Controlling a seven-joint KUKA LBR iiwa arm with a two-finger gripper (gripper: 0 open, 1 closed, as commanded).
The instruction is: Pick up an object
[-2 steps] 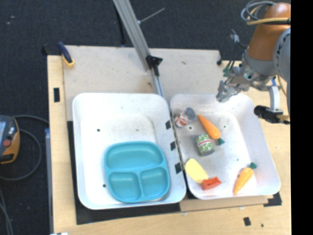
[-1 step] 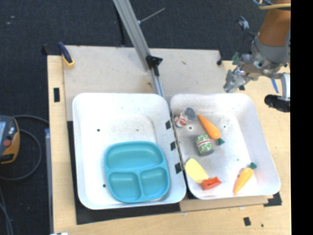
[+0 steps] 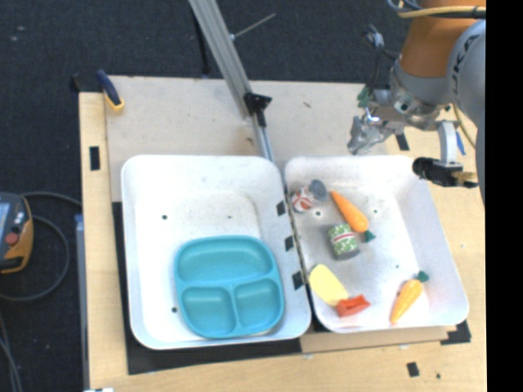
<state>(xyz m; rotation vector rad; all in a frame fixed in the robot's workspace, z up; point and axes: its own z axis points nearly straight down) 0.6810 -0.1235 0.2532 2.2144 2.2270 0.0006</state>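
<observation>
Camera view: glossy teal three-compartment tray (image 3: 229,286) lies in smooth white bin (image 3: 147,219).

The grey arm (image 3: 441,39) with its orange band reaches in from the right, gripper (image 3: 364,135) pointing downward.

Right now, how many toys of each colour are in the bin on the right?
Orange: 2, one carrot near the middle and another carrot at the near right.
Yellow: 1, a flat yellow piece.
Red: 1, a small red piece touching the yellow one.
Green and white: 1, a little can.
Grey, white and red: 1, a small toy at the far left.
Total: 6
</observation>
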